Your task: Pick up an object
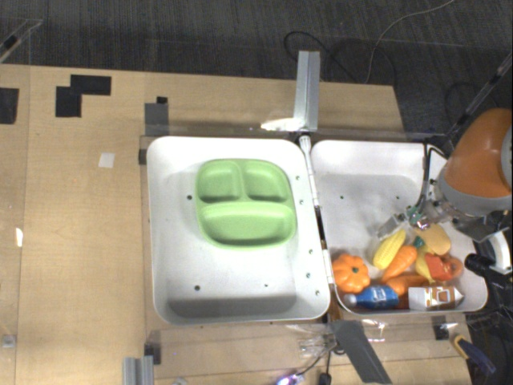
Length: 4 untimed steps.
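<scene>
Counting two bins (240,307) — one green tray (244,200)

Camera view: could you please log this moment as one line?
gripper low over toy pile, right bin | nearest: yellow corn | green tray in left bin | grasp: unconfirmed

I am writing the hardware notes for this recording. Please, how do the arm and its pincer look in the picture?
The arm shows a rounded orange band with grey housing beneath it. The pincer is small, of metallic grey parts with a touch of green. Thin dark cables run beside the arm.
</scene>
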Each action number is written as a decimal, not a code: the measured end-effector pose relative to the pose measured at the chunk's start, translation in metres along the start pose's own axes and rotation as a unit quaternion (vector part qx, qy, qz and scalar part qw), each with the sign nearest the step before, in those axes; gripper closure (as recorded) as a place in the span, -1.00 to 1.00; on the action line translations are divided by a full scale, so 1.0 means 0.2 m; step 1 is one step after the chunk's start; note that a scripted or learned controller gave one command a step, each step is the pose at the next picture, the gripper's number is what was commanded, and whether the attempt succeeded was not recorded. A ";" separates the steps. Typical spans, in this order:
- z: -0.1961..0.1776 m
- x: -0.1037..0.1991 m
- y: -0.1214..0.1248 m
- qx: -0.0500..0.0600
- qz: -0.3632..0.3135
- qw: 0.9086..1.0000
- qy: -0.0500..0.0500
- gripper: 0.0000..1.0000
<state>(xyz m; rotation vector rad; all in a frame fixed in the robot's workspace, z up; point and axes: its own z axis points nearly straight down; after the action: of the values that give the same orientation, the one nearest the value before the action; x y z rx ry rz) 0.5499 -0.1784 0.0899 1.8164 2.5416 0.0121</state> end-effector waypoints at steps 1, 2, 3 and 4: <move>-0.04 0.01 0.02 -0.001 -0.001 1.000 0.003 1.00; 0.00 0.20 0.02 0.000 0.231 0.973 -0.002 1.00; 0.00 0.20 0.01 0.000 0.231 0.973 -0.001 -1.00; -0.04 0.21 0.03 -0.001 0.228 0.974 0.002 1.00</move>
<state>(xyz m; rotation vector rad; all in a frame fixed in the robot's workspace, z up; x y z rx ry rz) 0.5430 -0.1373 0.0983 2.3521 2.0630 0.0236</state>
